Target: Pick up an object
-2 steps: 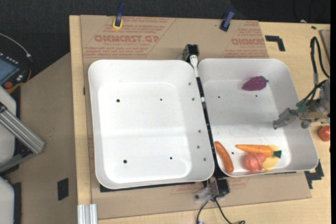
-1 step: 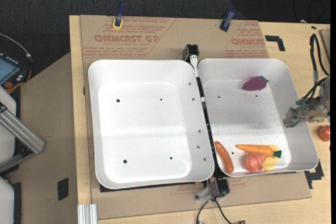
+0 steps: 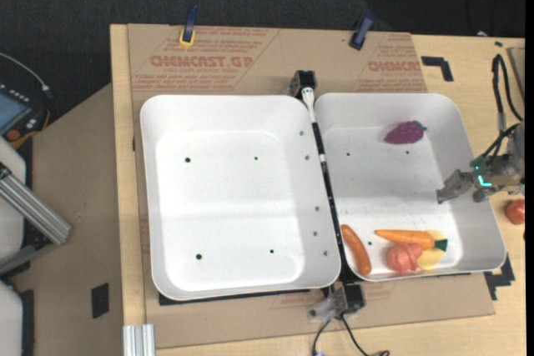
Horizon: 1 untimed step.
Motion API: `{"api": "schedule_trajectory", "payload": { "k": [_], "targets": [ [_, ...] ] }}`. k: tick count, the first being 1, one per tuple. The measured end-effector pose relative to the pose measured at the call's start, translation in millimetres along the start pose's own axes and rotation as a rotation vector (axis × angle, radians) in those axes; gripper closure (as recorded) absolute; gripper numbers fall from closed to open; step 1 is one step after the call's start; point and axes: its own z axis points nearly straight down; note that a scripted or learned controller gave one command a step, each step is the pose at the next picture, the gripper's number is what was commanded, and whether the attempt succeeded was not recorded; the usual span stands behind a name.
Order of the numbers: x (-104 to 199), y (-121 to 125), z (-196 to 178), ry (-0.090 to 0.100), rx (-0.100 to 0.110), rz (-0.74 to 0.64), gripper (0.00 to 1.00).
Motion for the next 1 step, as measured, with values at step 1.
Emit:
{"api": "schedule_trajectory", "payload": {
  "k": [1],
  "targets": [
    [-0.5,0.6,-10.6,-0.003,-0.003,0.0,1.0]
  ]
}}
